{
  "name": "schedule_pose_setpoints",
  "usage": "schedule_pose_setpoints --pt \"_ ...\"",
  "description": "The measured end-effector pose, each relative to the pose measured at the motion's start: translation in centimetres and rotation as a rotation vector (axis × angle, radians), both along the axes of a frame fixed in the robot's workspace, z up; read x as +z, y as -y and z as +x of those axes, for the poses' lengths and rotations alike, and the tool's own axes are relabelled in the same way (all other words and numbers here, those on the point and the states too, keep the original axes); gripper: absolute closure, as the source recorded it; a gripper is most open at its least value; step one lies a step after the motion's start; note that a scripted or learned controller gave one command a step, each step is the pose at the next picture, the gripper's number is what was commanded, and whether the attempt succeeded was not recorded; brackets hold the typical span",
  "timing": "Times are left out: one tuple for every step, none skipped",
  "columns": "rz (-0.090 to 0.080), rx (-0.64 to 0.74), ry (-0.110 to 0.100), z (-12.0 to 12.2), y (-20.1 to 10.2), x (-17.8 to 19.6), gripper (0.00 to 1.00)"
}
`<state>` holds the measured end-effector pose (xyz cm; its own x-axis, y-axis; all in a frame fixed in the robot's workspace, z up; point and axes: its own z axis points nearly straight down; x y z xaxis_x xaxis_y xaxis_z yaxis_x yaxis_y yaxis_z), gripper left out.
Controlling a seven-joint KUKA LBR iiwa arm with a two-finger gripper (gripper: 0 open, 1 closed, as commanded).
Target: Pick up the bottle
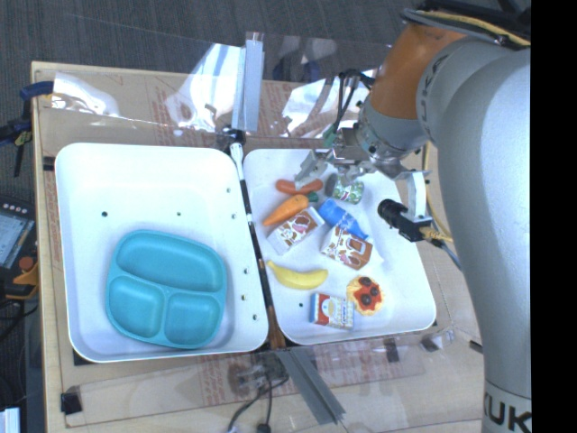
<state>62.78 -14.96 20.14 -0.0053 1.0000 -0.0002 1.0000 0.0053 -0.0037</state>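
The bottle (342, 215) is small and blue, lying on its side in the middle of the right bin (410, 282), between an orange carrot (287, 209) and a brown-and-white carton (348, 248). My gripper (326, 175) hangs over the far part of that bin, just above and behind the bottle, close to a small green can (348, 190). Its fingers are spread open and nothing is between them. The bottle rests in the bin, apart from the gripper.
The right bin also holds a red sausage-like piece (290, 187), a second carton (296, 230), a banana (297, 276), a small box (332, 310) and a round orange toy (365, 295). A blue divided plate (167, 287) lies in the left bin (90, 179).
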Motion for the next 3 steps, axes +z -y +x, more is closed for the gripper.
schedule_pose_setpoints --pt "0.002 -0.033 -0.002 2.6 3.5 -10.2 0.0" --pt "0.001 -0.026 0.0 -2.5 3.5 -11.0 0.0" --pt "0.002 0.008 -0.001 -11.2 0.9 -11.0 0.0"
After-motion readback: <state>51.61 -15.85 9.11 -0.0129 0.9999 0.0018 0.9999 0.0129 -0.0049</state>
